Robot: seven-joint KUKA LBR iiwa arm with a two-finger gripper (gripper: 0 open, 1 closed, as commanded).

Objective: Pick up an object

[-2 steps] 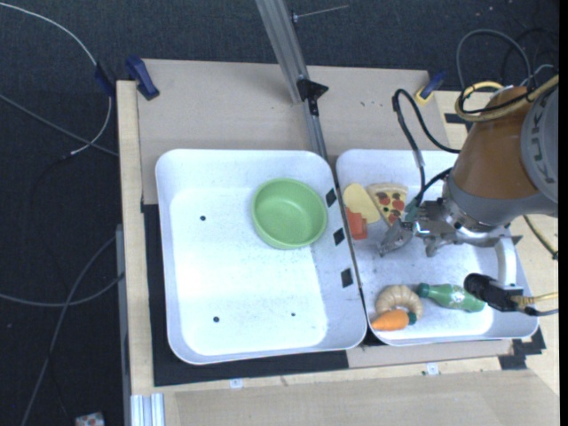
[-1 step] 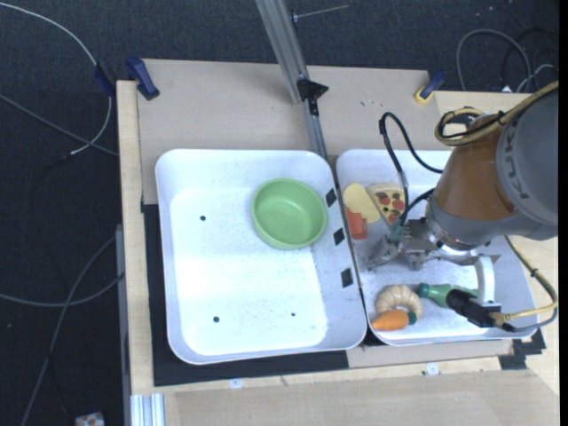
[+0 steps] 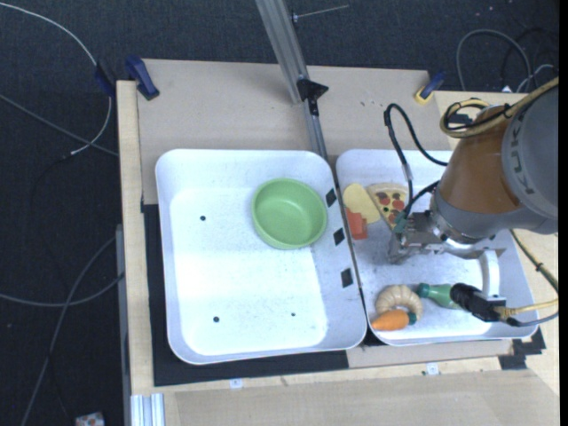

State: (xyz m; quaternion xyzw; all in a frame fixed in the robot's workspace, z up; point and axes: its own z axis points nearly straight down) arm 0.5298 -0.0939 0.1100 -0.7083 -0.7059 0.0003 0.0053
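Green and round, a bowl (image 3: 289,213) sits in the left bin (image 3: 191,264), toward its upper right. The right bin (image 3: 417,334) holds the other items: a pizza slice (image 3: 389,201) and a yellow piece (image 3: 357,199) with an orange-red block (image 3: 358,225) near its top left, and a croissant (image 3: 397,296), a carrot (image 3: 390,321) and a green bottle (image 3: 438,293) along its lower edge. The gripper (image 3: 406,240) hangs low over the right bin's middle, between the pizza slice and the croissant; whether it is open or closed cannot be told.
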